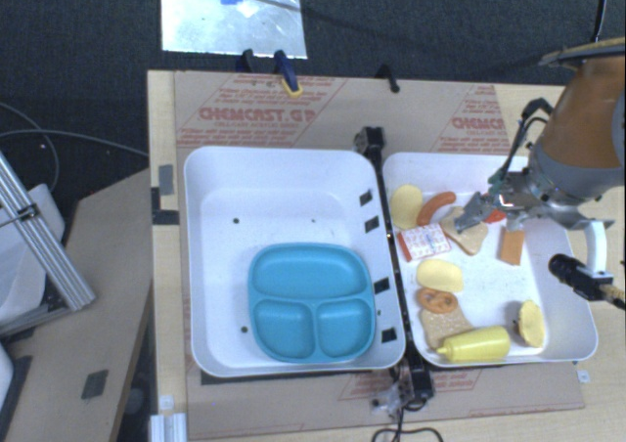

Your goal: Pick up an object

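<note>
Two shallow white bins are set side by side on the bench, so that goods can be taken from one and carried to the other. The left bin (210, 186) is occupied by a blue divided tray (311, 301) laid near its front wall. The right bin (577, 337) has been filled with play food scattered flat: a yellow squeeze bottle (474, 342) along the front edge, a yellow piece (406, 205) and a red sausage (436, 207) near the back left corner, and a toast slice (468, 236) toward the middle. The gripper (479, 217) is lowered just over the toast slice. Its fingers appear parted, though this is judged from a blurred patch. Nothing is seen held between them.
</note>
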### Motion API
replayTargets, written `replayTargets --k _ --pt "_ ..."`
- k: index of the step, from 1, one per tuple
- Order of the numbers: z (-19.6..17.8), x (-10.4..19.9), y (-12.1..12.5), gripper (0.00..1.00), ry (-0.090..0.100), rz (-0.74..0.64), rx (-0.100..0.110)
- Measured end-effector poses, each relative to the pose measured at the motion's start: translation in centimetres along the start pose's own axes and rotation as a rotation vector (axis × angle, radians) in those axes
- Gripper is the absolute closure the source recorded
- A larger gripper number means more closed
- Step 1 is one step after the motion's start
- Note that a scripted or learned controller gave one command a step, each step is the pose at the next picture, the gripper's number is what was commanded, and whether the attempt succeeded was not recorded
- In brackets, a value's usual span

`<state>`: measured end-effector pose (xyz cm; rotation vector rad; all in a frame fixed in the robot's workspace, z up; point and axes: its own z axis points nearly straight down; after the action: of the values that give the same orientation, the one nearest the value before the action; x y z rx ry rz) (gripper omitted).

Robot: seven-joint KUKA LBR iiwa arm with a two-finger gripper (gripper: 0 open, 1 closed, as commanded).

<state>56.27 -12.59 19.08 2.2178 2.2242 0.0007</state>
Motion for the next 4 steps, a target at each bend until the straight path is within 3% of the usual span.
replayTargets --k 1,2,3,4 --pt "10.1 4.5 0.1 0.00 0.003 -0.004 0.000" --pt "1.2 -1.9 -1.8 0.00 -0.004 0.007 -0.007" --pt "7.1 3.8 -6.5 0.00 0.004 -0.003 0.007" --pt "6.4 -3.8 -7.7 0.00 -0.003 0.008 -0.001"
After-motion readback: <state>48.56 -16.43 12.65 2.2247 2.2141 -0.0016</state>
